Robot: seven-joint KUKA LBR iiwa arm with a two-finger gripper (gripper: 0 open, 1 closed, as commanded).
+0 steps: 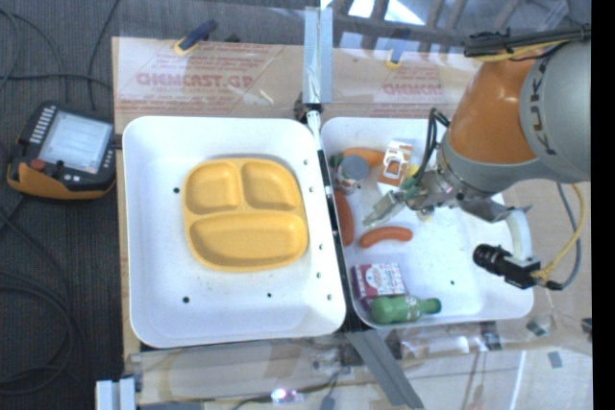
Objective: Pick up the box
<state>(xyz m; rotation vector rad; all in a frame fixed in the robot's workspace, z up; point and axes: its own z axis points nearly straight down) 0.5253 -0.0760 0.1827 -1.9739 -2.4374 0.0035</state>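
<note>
Two boxes lie in the right bin [500, 302]. A small orange-and-white carton [396, 160] stands near the bin's back. A flat dark red box [380, 280] lies near the front, touching a green bottle [405, 307]. My gripper [392, 205] hangs over the middle of the bin, just in front of the carton and above a red sausage [384, 235]. It is open, with nothing between its fingers. The red box is well in front of it.
A grey can [353, 170], an orange piece [366, 155] and a carrot-like stick [344, 216] lie along the right bin's left wall. The left bin [154, 283] holds a yellow divided tray [245, 212]. A teach pendant [62, 152] lies left of the bench.
</note>
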